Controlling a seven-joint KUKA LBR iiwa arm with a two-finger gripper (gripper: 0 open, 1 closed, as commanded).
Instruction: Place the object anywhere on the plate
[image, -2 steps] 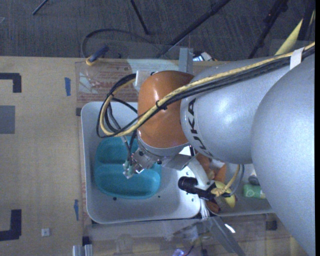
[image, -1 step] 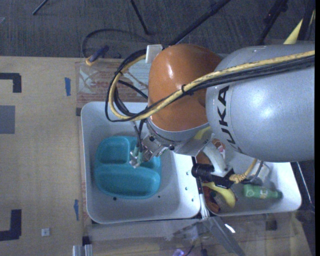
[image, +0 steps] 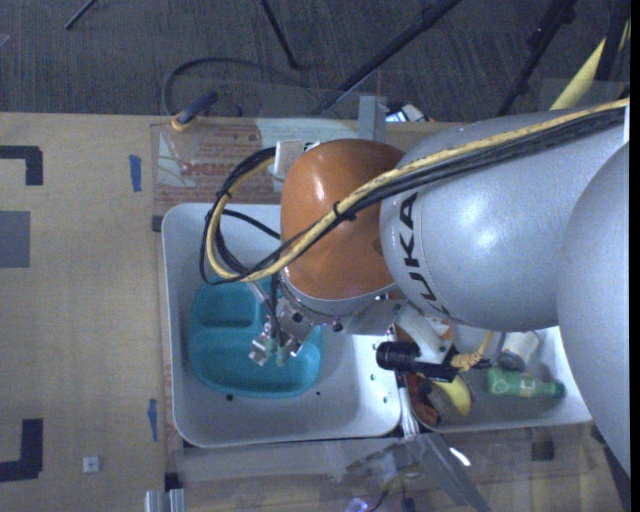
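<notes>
A teal plate with divided compartments lies in the left white bin, toward its left side. My gripper hangs over the plate's right part, close above its surface. I cannot make out any object between its tips. The grey arm and its orange band cover the far right part of the left bin and much of the right bin.
In the right bin lie a green bottle, a yellow piece, a white cup-like item and a brownish thing near the divider. Wooden bench top stretches to the left of the bins.
</notes>
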